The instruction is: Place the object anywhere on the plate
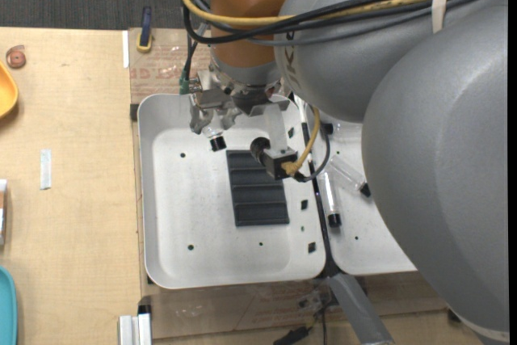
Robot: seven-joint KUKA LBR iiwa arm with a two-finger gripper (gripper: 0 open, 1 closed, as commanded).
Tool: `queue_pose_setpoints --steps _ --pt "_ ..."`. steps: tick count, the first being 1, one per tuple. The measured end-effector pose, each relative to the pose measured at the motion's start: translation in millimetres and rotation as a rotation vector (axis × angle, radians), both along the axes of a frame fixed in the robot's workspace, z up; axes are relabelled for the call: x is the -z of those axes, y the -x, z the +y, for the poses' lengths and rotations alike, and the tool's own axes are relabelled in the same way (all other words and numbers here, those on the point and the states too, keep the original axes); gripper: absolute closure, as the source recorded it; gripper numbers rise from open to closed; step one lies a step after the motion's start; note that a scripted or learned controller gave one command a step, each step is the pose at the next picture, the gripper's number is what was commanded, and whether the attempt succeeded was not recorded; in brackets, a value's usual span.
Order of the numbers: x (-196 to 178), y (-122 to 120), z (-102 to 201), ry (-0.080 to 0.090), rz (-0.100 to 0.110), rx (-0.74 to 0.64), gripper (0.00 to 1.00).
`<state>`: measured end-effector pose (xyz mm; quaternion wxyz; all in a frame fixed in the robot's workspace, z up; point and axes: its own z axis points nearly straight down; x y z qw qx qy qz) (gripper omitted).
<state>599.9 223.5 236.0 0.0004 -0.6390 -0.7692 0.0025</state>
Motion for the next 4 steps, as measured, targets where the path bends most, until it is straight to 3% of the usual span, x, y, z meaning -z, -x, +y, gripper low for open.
queue_pose_setpoints --steps 2,3,4 --pt "-6.1 -4.0 -14.6 -0.001 -0.001 -0.173 1.00" --pt "-6.6 30.2 -13.5 -0.001 0.000 -0.222 1.00" --pt "6.4 32.4 -10.3 -0.002 0.000 -0.447 1.00"
